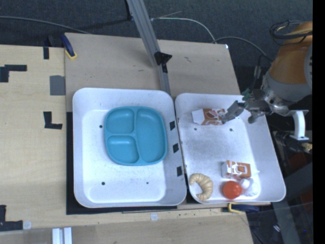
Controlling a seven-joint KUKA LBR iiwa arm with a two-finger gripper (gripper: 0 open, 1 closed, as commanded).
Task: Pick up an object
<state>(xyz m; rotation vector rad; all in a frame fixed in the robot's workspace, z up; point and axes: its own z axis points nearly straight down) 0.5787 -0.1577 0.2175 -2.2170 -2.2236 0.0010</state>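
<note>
My gripper point(238, 117) hovers over the far right part of the right bin point(266, 151), open, with nothing between its fingers. One finger point(231, 112) points left, its tip close to a white and orange carton point(207, 116) lying near the bin's far wall. At the bin's near end lie a croissant point(202, 185), a red ball-like fruit point(232, 189), a second orange and white carton point(237, 170) and a small white object point(249, 185).
The left bin point(86, 151) holds a blue divided plate point(136, 135). A grey metal pole point(147, 29) slants over the bench to the bins' far edge. The arm's grey and orange body point(289, 70) stands at the right.
</note>
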